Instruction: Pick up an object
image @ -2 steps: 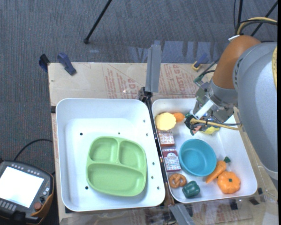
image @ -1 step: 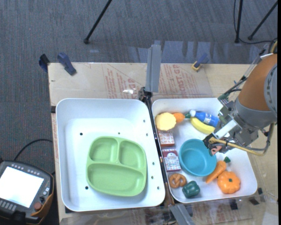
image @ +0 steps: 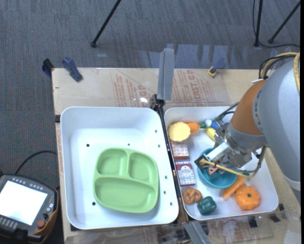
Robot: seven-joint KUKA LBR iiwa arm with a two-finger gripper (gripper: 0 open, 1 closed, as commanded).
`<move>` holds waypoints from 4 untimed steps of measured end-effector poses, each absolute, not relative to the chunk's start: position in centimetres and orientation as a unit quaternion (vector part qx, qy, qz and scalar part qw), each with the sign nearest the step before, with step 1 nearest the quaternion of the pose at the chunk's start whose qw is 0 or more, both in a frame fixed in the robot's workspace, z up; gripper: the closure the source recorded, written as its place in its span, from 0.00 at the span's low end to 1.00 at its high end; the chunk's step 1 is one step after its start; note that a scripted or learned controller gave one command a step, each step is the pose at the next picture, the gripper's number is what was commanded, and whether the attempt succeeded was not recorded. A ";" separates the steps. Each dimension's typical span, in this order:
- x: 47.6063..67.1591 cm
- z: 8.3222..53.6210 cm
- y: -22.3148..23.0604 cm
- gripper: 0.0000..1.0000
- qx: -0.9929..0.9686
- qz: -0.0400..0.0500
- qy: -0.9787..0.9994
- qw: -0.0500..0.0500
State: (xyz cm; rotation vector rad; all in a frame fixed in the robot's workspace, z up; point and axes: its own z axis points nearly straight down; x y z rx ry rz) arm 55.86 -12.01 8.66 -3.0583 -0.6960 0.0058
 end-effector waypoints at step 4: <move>47.5 18.4 -4.8 1.00 -0.995 0.005 -0.099 0.001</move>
